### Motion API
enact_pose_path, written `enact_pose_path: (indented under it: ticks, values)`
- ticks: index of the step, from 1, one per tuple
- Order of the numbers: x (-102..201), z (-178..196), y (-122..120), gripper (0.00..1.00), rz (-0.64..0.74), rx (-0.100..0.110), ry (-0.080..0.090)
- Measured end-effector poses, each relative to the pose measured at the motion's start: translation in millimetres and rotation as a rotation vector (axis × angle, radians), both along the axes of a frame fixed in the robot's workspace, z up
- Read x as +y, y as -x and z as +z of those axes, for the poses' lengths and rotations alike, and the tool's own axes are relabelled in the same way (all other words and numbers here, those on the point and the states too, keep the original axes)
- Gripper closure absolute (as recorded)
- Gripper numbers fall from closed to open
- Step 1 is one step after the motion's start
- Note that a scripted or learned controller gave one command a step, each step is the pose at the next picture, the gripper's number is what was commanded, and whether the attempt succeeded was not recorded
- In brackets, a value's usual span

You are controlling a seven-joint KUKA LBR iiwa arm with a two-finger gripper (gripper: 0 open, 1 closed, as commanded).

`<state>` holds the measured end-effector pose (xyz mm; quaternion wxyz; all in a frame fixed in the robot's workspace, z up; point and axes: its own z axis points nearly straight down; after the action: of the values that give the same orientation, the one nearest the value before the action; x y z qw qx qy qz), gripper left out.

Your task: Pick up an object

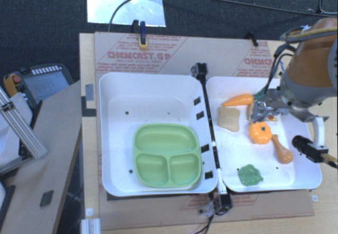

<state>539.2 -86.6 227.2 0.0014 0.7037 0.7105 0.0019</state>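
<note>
Objects for picking are all lying in the right bin (303,177): an orange carrot (237,100) at the far side, a tan bread slice (229,119) just below it, an orange pumpkin (260,133) near the middle, a drumstick (281,150) beside the pumpkin, and a green leafy piece (249,175) toward the near edge. I am reaching in from the right, and my gripper (260,111) is hovering low over the bin, between the carrot and the pumpkin, just above the pumpkin. How my gripper is set I cannot tell from this angle, nor whether it is touching anything. The left bin (116,122) is holding a green divided plate (166,155).
</note>
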Motion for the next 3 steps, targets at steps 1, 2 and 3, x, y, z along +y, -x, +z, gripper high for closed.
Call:
enact_pose_path:
  ticks: [1,2,3]
  values:
    - [51,10,-27,1.0,0.001,0.0,-0.001]
    - [105,0,-56,1.0,0.0,0.001,0.0]
    - [146,9,-86,1.0,0.0,0.0,-0.002]
